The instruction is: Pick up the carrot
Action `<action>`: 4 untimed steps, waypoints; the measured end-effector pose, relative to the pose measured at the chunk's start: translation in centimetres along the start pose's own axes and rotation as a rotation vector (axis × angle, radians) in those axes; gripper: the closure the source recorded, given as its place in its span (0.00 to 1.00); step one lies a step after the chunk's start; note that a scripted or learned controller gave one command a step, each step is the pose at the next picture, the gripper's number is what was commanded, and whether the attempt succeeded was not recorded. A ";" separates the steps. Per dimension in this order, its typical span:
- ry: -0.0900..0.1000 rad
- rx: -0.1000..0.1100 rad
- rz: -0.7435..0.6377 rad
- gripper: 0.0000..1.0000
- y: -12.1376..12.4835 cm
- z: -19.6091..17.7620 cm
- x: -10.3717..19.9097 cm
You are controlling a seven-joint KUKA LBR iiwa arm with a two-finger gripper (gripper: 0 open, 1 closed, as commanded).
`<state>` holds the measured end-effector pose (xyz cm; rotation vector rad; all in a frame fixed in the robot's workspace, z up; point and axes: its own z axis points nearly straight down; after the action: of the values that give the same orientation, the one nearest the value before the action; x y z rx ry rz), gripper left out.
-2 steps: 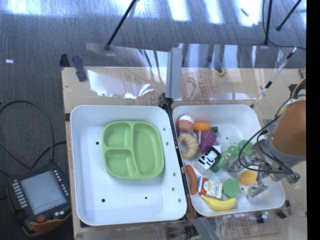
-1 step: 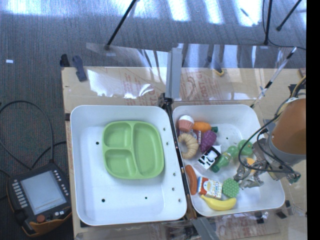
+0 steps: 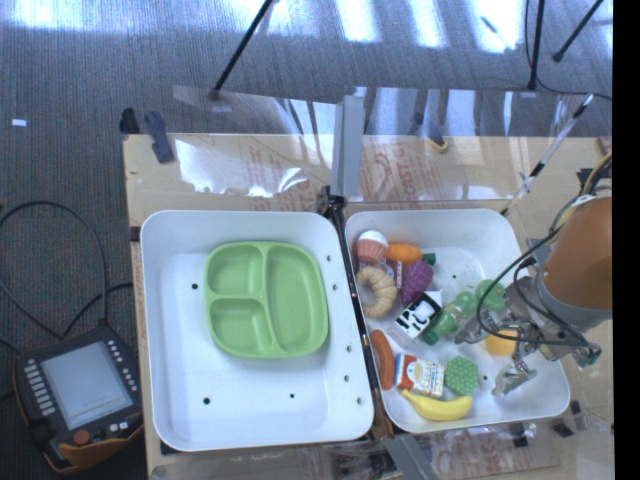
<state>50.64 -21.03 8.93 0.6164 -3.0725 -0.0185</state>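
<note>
Bench (image 3: pixel 240 173) is carrying 2 white bins side by side. Left bin (image 3: pixel 180 398) is holding a green tray (image 3: pixel 267 299) with 3 compartments, lying flat toward the bin's upper middle.

Right bin (image 3: pixel 470 230) is holding the toy food. Carrot (image 3: pixel 404 253) is lying on its side in the upper left part of this bin, just right of the cupcake (image 3: pixel 372 247) and touching or nearly touching the purple grapes (image 3: pixel 416 280) below it. Donut (image 3: pixel 378 291) is sitting left of the grapes. A black-and-white cube (image 3: pixel 416 315) is resting near the bin's middle, a green bottle (image 3: pixel 452 318) slanting beside it. Along the lower edge: sausage (image 3: pixel 383 359), small carton (image 3: pixel 421 375), green round piece (image 3: pixel 461 375), banana (image 3: pixel 437 405).

Arm (image 3: pixel 585 263) is reaching in from the right, orange band showing. Tool (image 3: pixel 517 376) is hanging over the bin's lower right corner, well apart from the carrot, with a yellow item (image 3: pixel 500 345) just beside it. Tool's opening: cannot tell, cables and glare are cluttering that spot; nothing is visibly gripped
</note>
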 end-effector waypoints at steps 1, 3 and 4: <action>0.002 -0.005 -0.002 1.00 0.2 -0.6 -0.2; 0.003 -0.011 -0.005 1.00 0.4 -1.2 -0.3; 0.004 -0.011 -0.006 0.00 0.4 -1.2 -0.3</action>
<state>50.80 -20.58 10.12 0.6238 -3.0649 -0.0345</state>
